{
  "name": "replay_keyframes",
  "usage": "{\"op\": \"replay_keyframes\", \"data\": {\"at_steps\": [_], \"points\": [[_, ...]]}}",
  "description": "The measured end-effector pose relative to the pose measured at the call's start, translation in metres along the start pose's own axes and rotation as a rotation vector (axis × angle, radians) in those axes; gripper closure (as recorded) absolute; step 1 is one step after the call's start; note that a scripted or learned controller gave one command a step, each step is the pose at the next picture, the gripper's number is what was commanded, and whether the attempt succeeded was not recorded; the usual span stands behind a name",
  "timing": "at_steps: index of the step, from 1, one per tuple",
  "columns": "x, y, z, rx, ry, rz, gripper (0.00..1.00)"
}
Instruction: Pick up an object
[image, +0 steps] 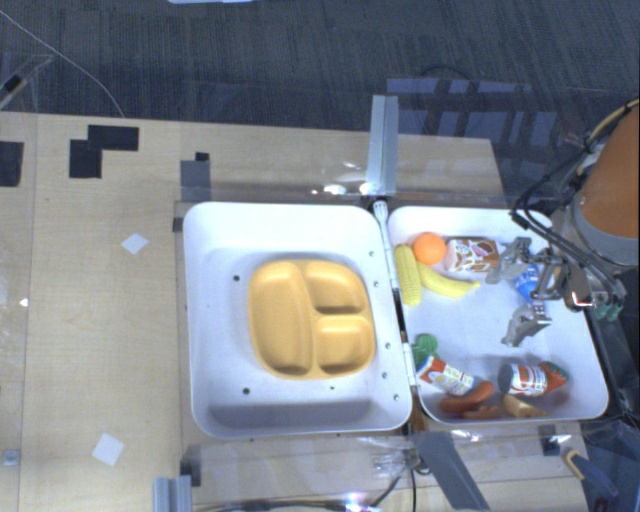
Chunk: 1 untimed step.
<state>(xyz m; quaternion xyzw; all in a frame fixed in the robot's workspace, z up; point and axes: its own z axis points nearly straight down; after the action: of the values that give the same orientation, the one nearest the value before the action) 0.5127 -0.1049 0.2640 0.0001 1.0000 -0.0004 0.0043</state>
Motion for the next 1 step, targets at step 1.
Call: {"op": "replay_keyframes", "data": {"at_steps": [1], "points": [[0.0198, -0.0101, 0.1274, 0.001, -0.011, 0.286, 0.0]]}}
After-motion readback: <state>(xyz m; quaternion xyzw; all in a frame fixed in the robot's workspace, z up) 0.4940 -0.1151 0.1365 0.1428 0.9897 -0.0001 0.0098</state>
